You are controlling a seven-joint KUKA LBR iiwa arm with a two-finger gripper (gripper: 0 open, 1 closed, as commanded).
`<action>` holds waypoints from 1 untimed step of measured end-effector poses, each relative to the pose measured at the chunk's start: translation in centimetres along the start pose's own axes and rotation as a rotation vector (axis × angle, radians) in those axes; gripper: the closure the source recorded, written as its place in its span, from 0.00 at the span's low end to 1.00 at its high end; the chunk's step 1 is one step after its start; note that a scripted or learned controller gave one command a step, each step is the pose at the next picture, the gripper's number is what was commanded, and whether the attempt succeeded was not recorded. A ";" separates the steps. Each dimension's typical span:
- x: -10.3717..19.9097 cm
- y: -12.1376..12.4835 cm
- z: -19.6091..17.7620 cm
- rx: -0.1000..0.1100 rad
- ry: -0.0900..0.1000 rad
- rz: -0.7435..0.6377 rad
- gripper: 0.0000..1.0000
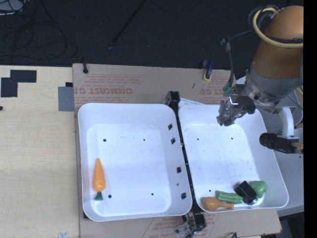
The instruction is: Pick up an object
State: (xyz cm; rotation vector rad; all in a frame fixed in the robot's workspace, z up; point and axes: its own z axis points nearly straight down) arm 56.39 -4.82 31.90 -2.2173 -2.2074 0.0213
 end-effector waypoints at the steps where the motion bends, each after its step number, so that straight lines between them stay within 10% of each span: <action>1: 4.4 2.3 -8.3 -0.024 0.000 -0.009 1.00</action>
